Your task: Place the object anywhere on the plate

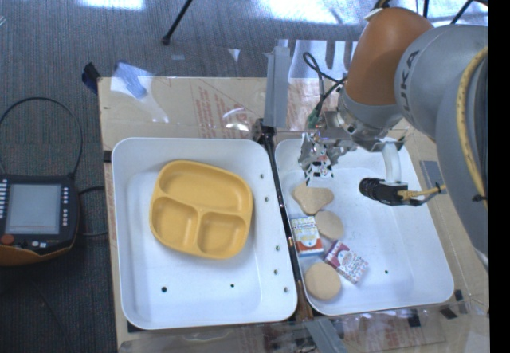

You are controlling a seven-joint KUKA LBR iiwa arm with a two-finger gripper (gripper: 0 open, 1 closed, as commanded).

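I have the gripper over the right bin, near its back-left corner, just above a tan cookie. I judge this the reach for a pick; next comes lowering onto it. The yellow plate waits in the left bin. Whether the gripper is open, I cannot tell.

White letters run along the grey arm just below its orange band; "UKA" can be made out, the start of the word hidden by the curve of the casing. Two small packets in the right bin, one near the bin's left wall and one red just right of it, carry printing too small to read.
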